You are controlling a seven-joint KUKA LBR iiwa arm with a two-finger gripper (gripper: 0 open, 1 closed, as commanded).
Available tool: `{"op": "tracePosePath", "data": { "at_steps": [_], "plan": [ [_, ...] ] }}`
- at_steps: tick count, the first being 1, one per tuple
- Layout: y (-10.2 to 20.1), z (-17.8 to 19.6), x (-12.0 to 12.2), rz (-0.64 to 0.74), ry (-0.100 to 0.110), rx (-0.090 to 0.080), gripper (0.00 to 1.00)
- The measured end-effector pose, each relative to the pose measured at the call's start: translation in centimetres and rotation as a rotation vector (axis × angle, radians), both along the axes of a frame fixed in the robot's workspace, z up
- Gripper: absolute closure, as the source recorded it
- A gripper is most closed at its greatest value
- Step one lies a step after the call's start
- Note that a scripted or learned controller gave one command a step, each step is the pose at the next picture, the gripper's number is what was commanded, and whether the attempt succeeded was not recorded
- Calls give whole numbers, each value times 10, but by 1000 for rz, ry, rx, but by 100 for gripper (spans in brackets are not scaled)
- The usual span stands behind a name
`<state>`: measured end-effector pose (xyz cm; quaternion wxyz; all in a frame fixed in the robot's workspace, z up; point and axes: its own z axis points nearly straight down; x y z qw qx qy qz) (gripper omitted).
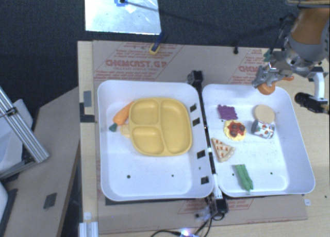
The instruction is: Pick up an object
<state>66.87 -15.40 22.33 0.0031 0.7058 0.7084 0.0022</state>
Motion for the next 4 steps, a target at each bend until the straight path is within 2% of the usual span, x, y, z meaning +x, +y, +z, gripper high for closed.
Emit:
{"op": "tracePosePath", "data": {
  "at_steps": [1, 2, 3, 4],
  "plan": [
    [55, 11, -17, 5, 5, 3, 100],
    [99, 2, -47, 3, 9, 2, 100],
    [135, -8, -57, 4, 8, 3, 100],
    [139, -7, -58, 2, 8, 2, 100]
  ]
}}
